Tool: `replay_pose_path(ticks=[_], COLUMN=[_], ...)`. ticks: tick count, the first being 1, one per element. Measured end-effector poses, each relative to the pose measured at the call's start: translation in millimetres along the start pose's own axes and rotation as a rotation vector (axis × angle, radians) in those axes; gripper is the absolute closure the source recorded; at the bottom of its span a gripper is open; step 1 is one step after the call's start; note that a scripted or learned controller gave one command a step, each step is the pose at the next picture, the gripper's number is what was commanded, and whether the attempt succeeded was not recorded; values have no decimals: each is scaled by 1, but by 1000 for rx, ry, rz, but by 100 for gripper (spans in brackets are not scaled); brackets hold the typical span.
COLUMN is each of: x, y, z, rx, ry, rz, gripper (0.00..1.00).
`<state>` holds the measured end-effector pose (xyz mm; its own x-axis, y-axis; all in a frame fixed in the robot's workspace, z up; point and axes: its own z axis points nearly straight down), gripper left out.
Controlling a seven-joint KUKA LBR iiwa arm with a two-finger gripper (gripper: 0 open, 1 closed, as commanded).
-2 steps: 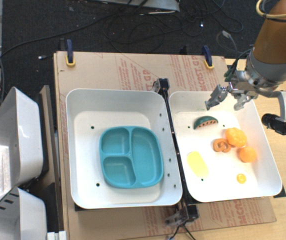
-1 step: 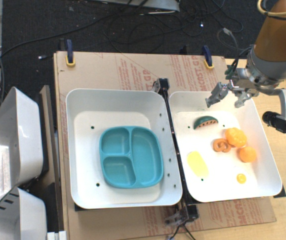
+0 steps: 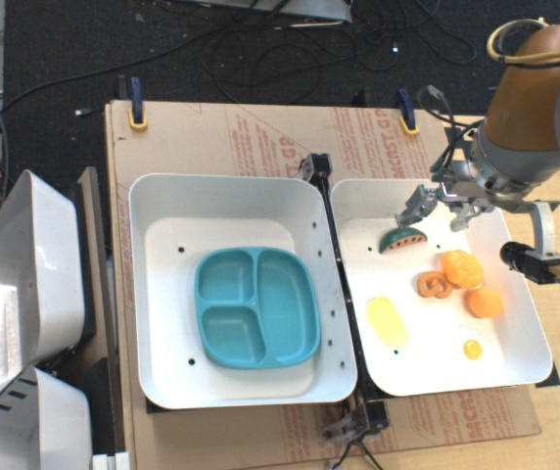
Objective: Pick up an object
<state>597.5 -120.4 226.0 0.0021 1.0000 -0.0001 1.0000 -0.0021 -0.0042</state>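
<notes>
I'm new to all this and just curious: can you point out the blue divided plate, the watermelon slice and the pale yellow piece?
Blue divided plate (image 3: 257, 308): camera view, center divider.
Watermelon slice (image 3: 403, 240): camera view, its middle.
Pale yellow piece (image 3: 388, 321): camera view, its middle.

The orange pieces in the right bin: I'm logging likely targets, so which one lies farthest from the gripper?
The small yellow-orange piece near the right bin's front edge. The ring-shaped piece and the two larger orange pieces lie closer to the gripper.

- Grey arm (image 3: 530, 116) with orange band, reaching in from the right, bent downward at the wrist.
- Gripper (image 3: 435, 204) low, pointing left; finger state unclear.
</notes>
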Motion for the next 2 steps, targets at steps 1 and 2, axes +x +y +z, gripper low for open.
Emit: replay_pose_path(ticks=[1, 2], x=[8, 17], y=[3, 1], z=[48, 96], rx=[0, 0], ry=[1, 1], rz=[-3, -2], gripper=[0, 0])
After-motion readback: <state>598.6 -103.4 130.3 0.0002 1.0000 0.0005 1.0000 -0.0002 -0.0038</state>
